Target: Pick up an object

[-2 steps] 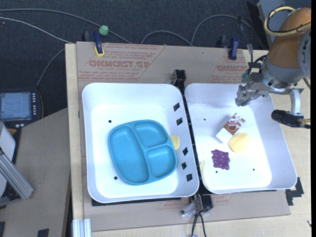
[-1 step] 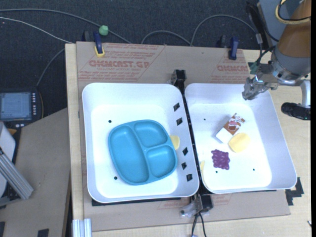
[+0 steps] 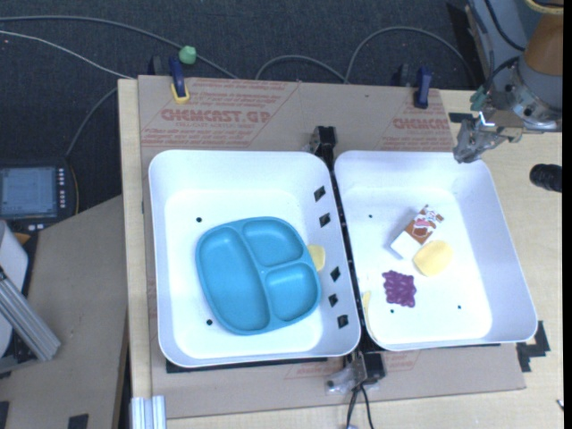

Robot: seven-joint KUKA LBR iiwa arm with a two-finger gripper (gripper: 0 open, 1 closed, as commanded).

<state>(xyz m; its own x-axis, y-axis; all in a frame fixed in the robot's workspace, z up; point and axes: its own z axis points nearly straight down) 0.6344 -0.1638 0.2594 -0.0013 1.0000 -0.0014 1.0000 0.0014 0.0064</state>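
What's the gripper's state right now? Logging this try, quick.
Gripper: cannot be told; it hangs above the right bin's far corner, holding nothing visible.

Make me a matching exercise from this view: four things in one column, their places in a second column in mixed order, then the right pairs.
Things
1. blue three-compartment plastic tray
2. purple bunch of toy grapes
3. small white and red-brown carton
4. robot gripper

Places
A. over the right bin's far right corner
B. right bin, nearest the front edge
C. left bin
D. right bin, just behind the pale yellow rounded toy

Pairs: 1-C, 2-B, 3-D, 4-A
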